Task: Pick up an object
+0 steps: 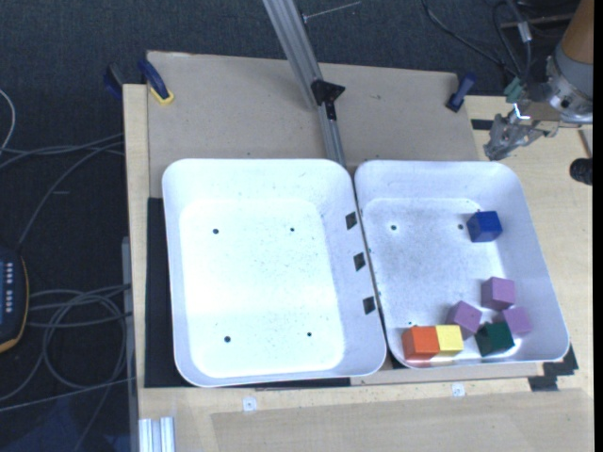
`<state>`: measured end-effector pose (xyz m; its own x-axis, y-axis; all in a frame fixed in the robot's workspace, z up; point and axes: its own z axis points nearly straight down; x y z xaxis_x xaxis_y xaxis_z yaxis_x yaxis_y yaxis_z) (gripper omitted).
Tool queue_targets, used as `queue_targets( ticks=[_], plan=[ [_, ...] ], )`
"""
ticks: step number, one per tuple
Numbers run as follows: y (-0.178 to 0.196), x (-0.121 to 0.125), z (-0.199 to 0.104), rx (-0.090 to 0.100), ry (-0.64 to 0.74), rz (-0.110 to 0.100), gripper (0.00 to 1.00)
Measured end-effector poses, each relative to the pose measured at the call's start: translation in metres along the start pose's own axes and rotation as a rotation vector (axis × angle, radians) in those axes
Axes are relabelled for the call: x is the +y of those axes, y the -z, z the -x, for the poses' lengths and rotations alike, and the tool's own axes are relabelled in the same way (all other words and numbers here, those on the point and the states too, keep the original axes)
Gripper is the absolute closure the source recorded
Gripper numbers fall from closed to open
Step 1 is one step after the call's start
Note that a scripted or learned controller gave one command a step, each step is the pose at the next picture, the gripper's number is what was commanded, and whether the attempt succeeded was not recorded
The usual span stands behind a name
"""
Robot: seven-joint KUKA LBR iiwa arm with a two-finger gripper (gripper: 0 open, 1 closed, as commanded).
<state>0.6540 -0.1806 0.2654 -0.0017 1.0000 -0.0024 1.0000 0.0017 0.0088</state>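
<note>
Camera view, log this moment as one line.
gripper: above right white bin's far rim, holding nothing | blue cube: alone, nearest | other blocks: near corner

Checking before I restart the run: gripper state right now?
gripper: cannot be told whether open or closed; nothing seen in it. It sits above the right bin's far right corner, away from the blue block.

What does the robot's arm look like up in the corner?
The arm is grey and round, with an orange band near the top. At its end sits a small silvery metal gripper with thin parts, and a little teal bit beside it.
</note>
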Motion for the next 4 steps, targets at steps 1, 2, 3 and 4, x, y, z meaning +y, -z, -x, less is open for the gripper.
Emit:
queue_targets(
  ticks=[1, 2, 3, 4],
  plan=[
    [0.004, -0.013, -0.06, 0.005, 0.005, -0.009, 1.0],
    [0.01, -0.014, -0.112, 0.005, 0.005, -0.009, 1.0],
    [0.0, -0.021, -0.156, 0.005, 0.004, -0.011, 1.0],
    [0.004, -0.024, -0.212, 0.006, 0.005, -0.009, 1.0]
  ],
)
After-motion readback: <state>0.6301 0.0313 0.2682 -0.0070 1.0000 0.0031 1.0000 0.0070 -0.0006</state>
